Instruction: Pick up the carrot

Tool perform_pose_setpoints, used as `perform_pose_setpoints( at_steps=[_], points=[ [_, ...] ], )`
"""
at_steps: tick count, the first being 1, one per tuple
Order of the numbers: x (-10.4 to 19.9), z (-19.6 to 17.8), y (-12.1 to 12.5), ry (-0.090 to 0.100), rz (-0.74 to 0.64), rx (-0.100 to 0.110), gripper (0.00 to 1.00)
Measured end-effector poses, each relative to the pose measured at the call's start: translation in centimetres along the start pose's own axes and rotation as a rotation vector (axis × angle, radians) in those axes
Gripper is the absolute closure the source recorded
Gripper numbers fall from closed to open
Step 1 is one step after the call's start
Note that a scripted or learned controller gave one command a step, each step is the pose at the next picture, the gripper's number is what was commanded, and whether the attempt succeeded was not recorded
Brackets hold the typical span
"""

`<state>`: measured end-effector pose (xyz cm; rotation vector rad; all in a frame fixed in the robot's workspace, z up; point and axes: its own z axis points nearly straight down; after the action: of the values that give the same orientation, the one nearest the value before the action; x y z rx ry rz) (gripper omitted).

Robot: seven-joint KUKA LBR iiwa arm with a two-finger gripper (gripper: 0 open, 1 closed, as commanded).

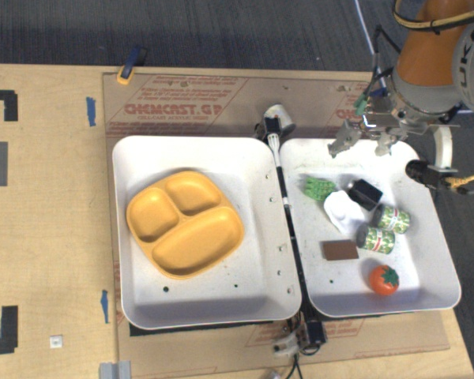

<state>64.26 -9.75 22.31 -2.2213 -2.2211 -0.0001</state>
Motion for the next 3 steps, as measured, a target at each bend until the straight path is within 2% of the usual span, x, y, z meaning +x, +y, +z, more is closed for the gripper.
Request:
perform_pose_setpoints(
  at_steps=[1,2,3],
  points=[
    [7.3,3.9,-4.0,0.001,-0.149,0.002,0.0],
    [14.3,3.7,-11.0,0.001,-0.213,0.002,0.0],
    [17.7,9.1,-8.4,-0.011,-0.157,-0.003,0.0]
  ],
)
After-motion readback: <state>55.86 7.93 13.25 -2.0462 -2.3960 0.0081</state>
